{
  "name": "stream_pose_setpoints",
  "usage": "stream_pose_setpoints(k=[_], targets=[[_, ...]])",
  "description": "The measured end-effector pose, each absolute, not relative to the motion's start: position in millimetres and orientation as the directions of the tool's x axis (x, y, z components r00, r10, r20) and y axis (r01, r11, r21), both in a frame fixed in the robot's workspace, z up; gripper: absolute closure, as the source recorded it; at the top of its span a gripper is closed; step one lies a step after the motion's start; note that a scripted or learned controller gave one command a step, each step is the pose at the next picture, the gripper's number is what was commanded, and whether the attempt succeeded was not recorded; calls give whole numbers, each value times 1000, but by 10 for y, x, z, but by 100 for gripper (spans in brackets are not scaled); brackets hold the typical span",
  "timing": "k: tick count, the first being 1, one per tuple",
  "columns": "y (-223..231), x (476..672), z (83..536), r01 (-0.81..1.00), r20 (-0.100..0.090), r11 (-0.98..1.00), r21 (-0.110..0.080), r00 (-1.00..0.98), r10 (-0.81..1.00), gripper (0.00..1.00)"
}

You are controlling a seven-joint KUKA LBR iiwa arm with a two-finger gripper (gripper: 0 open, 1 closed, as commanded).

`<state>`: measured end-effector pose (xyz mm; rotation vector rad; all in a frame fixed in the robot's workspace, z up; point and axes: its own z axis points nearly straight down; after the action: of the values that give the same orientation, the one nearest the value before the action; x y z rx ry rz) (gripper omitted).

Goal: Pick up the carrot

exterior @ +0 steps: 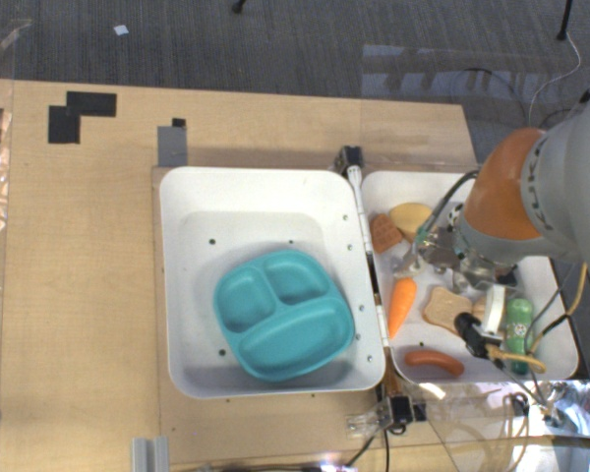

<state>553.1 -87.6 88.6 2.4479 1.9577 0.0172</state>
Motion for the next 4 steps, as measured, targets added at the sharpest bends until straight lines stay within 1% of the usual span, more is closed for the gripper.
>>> stream_pose_setpoints(k=[1, 2, 3, 4], targets=[[-860, 5563, 1013, 976, 7, -218, 19, 218, 976, 100], [-862, 5560, 1007, 976, 7, -219, 19, 219, 976, 0], [-825, 5175, 889, 932, 5, -361, 17, 361, 932, 0], [-849, 4944, 887, 651, 13, -759, 9, 759, 651, 0]])
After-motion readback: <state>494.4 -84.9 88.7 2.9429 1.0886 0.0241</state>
